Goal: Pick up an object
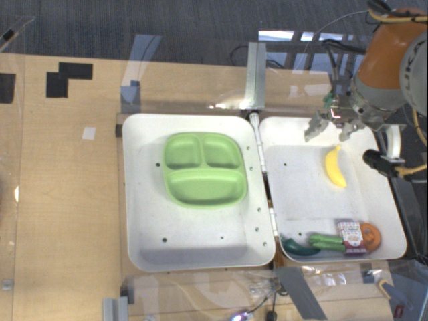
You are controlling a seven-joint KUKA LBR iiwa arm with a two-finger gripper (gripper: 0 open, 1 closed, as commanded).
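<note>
Nearest the camera, a teal utensil (299, 247), green item (328, 241) and packaged snack (358, 236) lie in the right bin (294, 186). Farther back lies a banana (334, 168). Above it hangs my gripper (331, 131), fingers apart, holding nothing.

A pale wooden bench (60, 199) stands on dark grey carpet (167, 9).

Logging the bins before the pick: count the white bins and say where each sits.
2. The left bin holds a green tray. The right bin holds a banana and a cluster of items along its near edge; the gripper is above its far end.
</note>
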